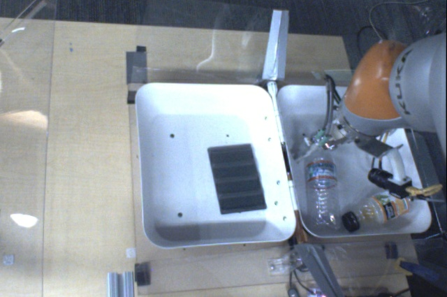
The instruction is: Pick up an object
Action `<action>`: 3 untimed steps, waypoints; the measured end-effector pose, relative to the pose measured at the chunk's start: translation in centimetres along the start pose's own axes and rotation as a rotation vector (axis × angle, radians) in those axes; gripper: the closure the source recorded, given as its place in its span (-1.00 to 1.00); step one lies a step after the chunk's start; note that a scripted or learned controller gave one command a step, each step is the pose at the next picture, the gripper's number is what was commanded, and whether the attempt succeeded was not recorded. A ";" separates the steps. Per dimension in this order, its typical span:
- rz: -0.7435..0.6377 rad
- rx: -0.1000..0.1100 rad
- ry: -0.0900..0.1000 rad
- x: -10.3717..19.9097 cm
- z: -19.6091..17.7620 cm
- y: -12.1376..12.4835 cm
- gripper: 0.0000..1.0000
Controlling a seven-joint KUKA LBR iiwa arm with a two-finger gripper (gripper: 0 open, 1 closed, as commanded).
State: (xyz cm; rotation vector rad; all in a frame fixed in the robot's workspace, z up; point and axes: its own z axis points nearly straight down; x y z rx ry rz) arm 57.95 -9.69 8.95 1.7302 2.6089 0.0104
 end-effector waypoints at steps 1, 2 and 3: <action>0.083 -0.003 -0.002 1.8 -0.2 -6.6 -1.00; 0.082 -0.009 -0.003 1.8 -1.3 -6.3 1.00; -0.099 0.005 0.003 2.3 -9.7 1.5 1.00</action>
